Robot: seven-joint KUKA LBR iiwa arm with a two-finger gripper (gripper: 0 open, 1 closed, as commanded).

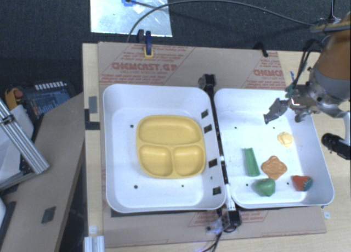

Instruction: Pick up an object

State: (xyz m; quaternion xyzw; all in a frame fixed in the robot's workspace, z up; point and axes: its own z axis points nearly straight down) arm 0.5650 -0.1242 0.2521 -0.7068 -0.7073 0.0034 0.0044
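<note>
The right bin (236, 108) holds several small objects: a pale yellow piece (284, 138), a green stick (250, 162), an orange waffle-like piece (273, 167), a green lump (265, 186) and a red-and-green piece (301, 182). My gripper (286, 111) hangs over the bin's upper right part, above and slightly right of the pale yellow piece. Its dark fingers (272, 112) are spread apart with nothing between them.
The left bin (118, 102) carries a yellow divided tray (170, 145). A black clip bar (213, 130) runs between the bins. The grey and orange arm (335, 67) enters from the right. Cables cross the back of the bench.
</note>
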